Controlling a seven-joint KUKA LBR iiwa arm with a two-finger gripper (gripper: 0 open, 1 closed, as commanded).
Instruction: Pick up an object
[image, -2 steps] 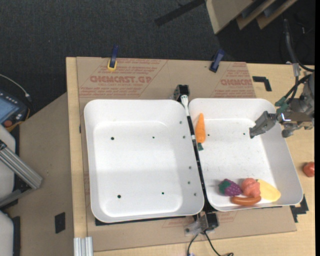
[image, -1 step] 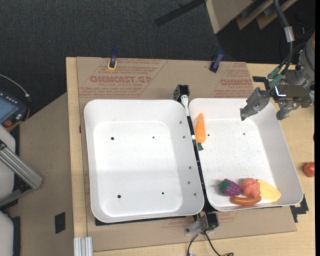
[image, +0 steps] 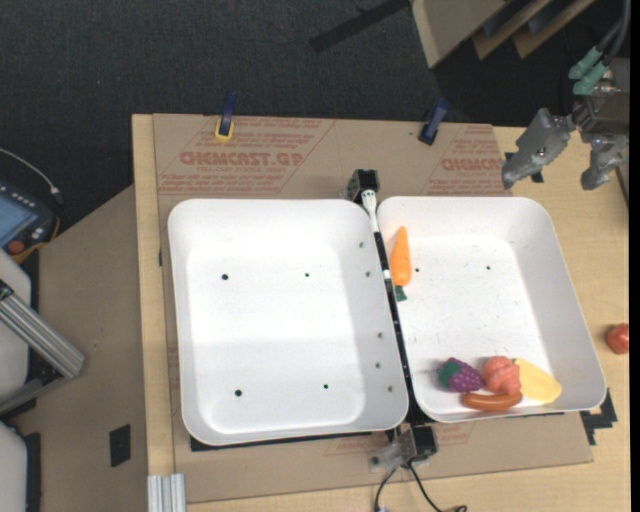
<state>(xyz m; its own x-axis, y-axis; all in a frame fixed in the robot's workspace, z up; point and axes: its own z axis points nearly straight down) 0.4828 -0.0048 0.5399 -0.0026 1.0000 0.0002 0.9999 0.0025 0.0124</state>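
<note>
**A:** Status of the claw?

**B:** Grey two-finger metal gripper sits at the far right, above the back right corner of the right-hand shallow white plastic bin, over the brown cardboard sheet rather than the bin floor. Fingers are spread apart w/ nothing between them.

**A:** Objects?

**B:** All in the right bin. Orange toy carrot w/ green stub lies lengthwise against the bin's left wall, just beside the divider between bins. Near-front cluster: purple toy grape bunch, reddish-orange lumpy toy fruit, yellow toy lemon wedge, and a red-orange toy sausage lying across the front of them. The four are touching or nearly so; can't tell exact contact.

**A:** Relation to claw?

**B:** Carrot is well apart from it, toward the left and nearer the camera. Cluster is well apart too, at the opposite, front end of the bin. No contact w/ any item.

**A:** Other bin?

**B:** Left-hand shallow white plastic bin shows a few dark dots on its floor. Also one small orange-red item outside the right bin, at frame edge; can't ID it.
</note>
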